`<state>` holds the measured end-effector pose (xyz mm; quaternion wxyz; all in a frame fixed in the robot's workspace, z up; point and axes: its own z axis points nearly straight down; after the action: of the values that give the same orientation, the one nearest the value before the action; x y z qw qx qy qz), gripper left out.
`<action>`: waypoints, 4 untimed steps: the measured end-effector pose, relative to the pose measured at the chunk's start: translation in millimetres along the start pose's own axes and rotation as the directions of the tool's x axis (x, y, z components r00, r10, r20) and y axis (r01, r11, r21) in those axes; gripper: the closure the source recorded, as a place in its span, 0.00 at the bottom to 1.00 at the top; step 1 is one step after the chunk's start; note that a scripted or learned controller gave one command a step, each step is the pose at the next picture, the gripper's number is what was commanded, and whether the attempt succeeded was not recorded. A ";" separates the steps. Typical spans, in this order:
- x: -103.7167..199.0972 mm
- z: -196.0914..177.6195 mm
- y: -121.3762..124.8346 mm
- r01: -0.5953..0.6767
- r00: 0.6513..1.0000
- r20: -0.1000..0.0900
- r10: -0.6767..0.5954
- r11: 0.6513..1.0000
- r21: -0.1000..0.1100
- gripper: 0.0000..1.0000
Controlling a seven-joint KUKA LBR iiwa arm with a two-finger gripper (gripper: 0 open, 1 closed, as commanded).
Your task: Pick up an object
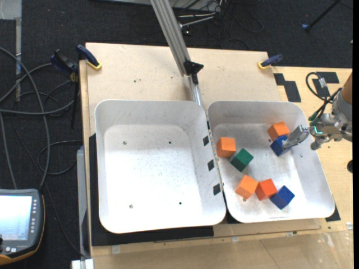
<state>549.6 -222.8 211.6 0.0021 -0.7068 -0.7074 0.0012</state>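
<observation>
Now the gripper [291, 140] reaches into the right bin [320, 172], touching the blue block [277, 147]; its grasp state is unclear, so lifting comes next.

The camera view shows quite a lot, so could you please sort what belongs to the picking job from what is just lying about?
Belongs to the job:
- gripper
- right bin
- orange blocks
- green block
- red block
- blue blocks

Just lying about:
- left bin
- clamps
- cables
- handheld screen
</observation>
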 end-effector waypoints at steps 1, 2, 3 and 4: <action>0.2 -2.1 0.5 0.001 1.000 0.001 -0.001 1.000 -0.003 0.00; -1.4 49.4 -10.0 -0.002 1.000 0.000 0.002 1.000 0.001 0.00; -0.2 113.2 -14.7 -0.002 1.000 -0.001 0.002 1.000 0.002 0.00; 0.1 116.4 -14.3 -0.001 1.000 0.001 0.001 1.000 -0.004 0.00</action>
<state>534.8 -222.5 95.3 0.0001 -0.7072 -0.7070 0.0002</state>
